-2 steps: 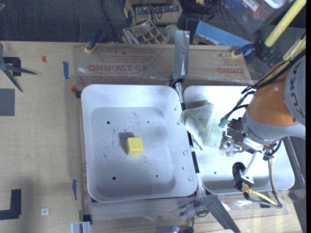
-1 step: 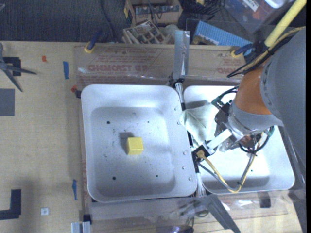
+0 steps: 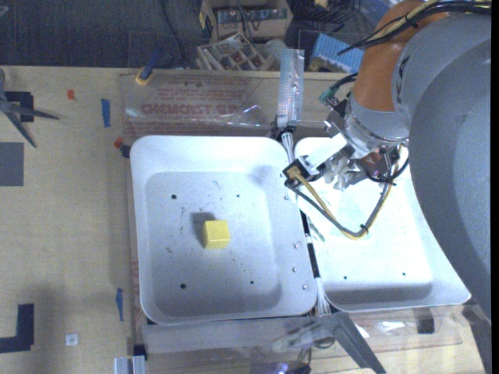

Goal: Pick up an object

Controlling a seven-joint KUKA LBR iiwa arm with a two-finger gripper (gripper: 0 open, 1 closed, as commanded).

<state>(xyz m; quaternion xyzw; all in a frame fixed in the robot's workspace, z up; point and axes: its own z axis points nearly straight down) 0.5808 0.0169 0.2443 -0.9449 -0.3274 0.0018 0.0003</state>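
Yellow block [image 3: 217,234] lying flat approx mid left bin [image 3: 156,162], on its floor, alone. Further right, past the divide, gripper [image 3: 343,170] hanging over far-left part of right bin [image 3: 390,287], w/ yellow cable looping below it. Block well apart from gripper, to its left & nearer. Finger state: cannot tell, too cluttered.

A pale wooden tabletop [image 3: 70,209] carries two shallow white bins side by side. The right bin [image 3: 390,275] sits directly beneath the gripper [image 3: 343,171], while the left bin [image 3: 156,158] lies just to the gripper's left, their rims touching. Behind both bins, a clear plastic sheet [image 3: 199,104] with red lettering rests flat on the wood. Well to the gripper's left, blue tape strips [image 3: 106,113] and black patches [image 3: 11,164] mark the bare surface.
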